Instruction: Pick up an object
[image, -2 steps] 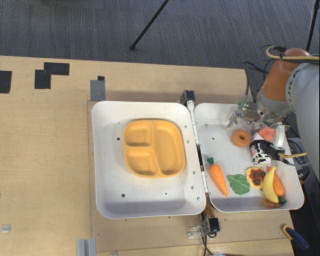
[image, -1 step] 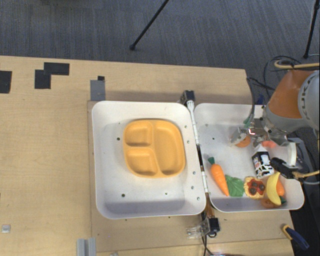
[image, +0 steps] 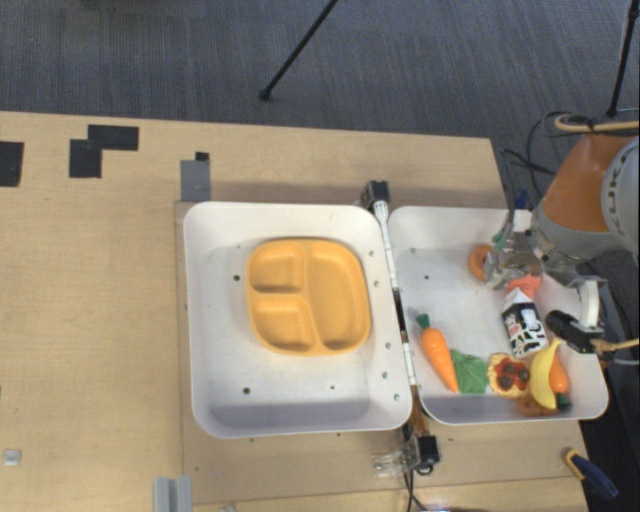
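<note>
My gripper (image: 507, 262) hangs low over the far right part of the right bin (image: 440, 235), reaching in from the right. A small round orange fruit (image: 480, 262) lies right beside it on its left, touching or nearly touching. Just below the gripper lies a black and white bottle (image: 521, 326) with a red cap. Along the bin's near side lie a carrot (image: 437, 357), a green leafy piece (image: 468, 368), a flat piece with red berries (image: 508, 375) and a banana (image: 541, 376).
The left bin (image: 215, 300) holds a yellow divided plate (image: 305, 297). A ridge with clamps (image: 392, 290) separates the two bins. The arm's grey and orange body (image: 590, 195) looms over the right bin's far right corner.
</note>
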